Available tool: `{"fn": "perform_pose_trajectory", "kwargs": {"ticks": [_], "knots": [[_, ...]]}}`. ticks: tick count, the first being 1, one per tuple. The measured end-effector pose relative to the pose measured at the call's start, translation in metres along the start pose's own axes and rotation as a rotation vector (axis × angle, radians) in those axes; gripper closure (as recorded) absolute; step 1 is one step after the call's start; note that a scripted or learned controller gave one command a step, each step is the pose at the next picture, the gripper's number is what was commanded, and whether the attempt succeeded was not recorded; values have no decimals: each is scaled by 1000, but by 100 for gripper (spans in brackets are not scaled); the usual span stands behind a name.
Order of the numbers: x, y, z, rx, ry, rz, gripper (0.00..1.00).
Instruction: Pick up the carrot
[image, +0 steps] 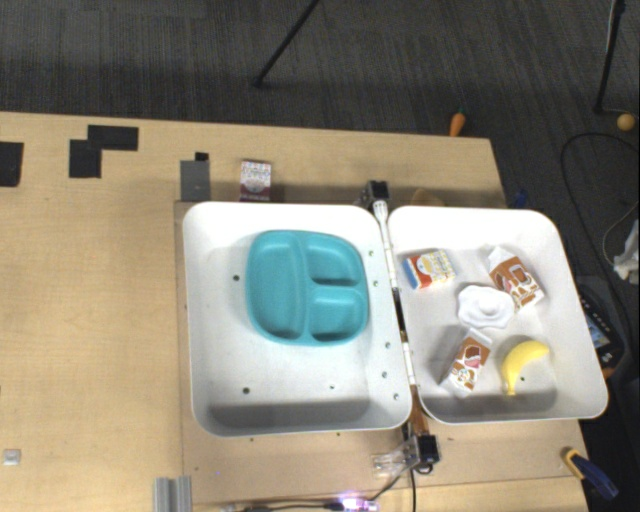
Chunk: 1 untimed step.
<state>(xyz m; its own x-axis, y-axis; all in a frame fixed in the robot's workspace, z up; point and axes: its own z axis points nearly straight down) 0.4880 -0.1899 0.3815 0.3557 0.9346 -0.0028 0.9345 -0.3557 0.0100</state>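
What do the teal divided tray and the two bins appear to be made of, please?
The teal tray looks like moulded plastic, matte, with soft rounded compartments. The left bin and the right bin look like thin formed white plastic, slightly glossy; that is a guess.

Carton (428, 268) print seemingly illegible.

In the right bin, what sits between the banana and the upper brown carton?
A crumpled white item lies between banana and carton, seen in the camera view.
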Motion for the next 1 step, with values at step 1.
{"fn": "perform_pose_trajectory", "kwargs": {"ticks": [1], "knots": [[3, 0, 1, 1, 2, -4, 0]]}}
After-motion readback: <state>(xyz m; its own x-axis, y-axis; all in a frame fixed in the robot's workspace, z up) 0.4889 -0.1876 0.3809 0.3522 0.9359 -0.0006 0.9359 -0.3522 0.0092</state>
